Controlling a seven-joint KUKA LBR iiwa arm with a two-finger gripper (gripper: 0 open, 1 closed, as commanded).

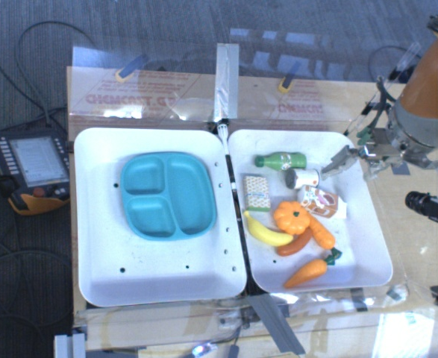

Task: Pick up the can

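White is seen on both bins (92,274), turquoise on the divided plate (166,195), green on the bottle (280,160), yellow on the banana (266,231), orange on the pumpkin (291,218) and carrots (306,273).

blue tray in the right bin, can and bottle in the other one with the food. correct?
Not quite. The blue tray lies in the left bin, as the camera view shows. The can and bottle do share the other bin, the right bin, with the food.
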